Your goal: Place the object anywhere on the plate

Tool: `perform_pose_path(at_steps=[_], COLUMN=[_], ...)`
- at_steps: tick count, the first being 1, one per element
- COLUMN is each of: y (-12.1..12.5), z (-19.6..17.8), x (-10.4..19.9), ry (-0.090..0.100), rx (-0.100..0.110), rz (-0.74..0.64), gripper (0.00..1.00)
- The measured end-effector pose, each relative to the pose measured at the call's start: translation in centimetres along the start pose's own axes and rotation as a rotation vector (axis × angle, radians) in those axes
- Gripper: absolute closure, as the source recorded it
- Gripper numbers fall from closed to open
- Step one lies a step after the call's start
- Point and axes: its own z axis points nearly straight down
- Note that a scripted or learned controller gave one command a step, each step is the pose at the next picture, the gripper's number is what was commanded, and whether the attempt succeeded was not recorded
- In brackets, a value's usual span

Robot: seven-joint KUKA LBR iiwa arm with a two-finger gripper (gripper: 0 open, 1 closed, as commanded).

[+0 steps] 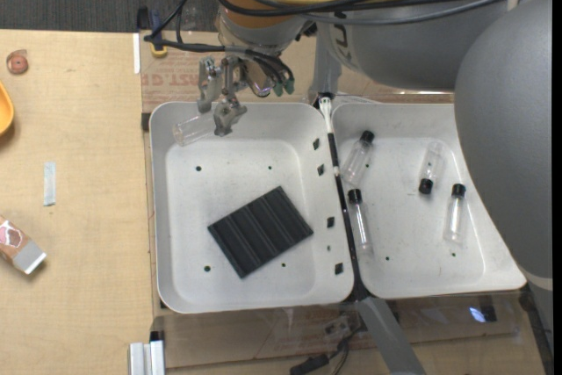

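Note:
A black ribbed plate lies flat and turned at an angle in the near middle of the left bin. My gripper hangs over that bin's far left corner, pointing down. A clear plastic tube sticks out to the left from between its fingertips, just above the bin's rim. The gripper is shut on the tube's right end. The plate lies well apart from the tube, nearer the camera and to the right.
Several clear tubes with black caps lie in the right bin, among them one by the divider and one at the right. The wooden table on the left bears a grey strip and a small packet.

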Motion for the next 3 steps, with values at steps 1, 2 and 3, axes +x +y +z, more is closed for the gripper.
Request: perform_pose_path(at_steps=[1,2,3], y=[0.0,0.0,0.0], z=[1.6,0.4,-0.7], x=[0.0,0.0,0.0], ry=[-0.001,-0.003,-0.003], rx=[0.000,0.001,0.001], rz=[-0.044,-0.100,-0.209], gripper=[1.00,1.00,1.00])
